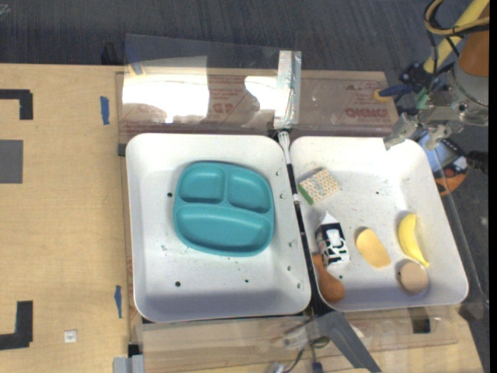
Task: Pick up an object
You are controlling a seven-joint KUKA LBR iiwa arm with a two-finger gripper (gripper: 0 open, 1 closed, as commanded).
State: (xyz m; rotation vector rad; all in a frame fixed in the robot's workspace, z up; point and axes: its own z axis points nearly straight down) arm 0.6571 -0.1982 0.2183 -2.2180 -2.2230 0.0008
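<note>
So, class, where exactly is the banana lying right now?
The banana lies in the right-hand bin, near its right wall, beside the yellow oval piece and just above the brown egg-shaped object.

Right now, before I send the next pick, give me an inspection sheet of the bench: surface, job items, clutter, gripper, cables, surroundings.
Surface: wooden bench bearing two white bins, left bin and right bin, side by side.
Job's things: in the right bin, a banana, a yellow piece, a tan egg-like ball, a black-and-white box, a patterned packet and an orange-brown piece at the near edge.
Clutter: a teal divided plate in the left bin.
Gripper: arm at the right bin's far right corner, above the rim; finger state unclear.
Cables: yellow loop above the arm.
Surroundings: clear panel behind the bins; blue tape and black marks on the bench.
</note>
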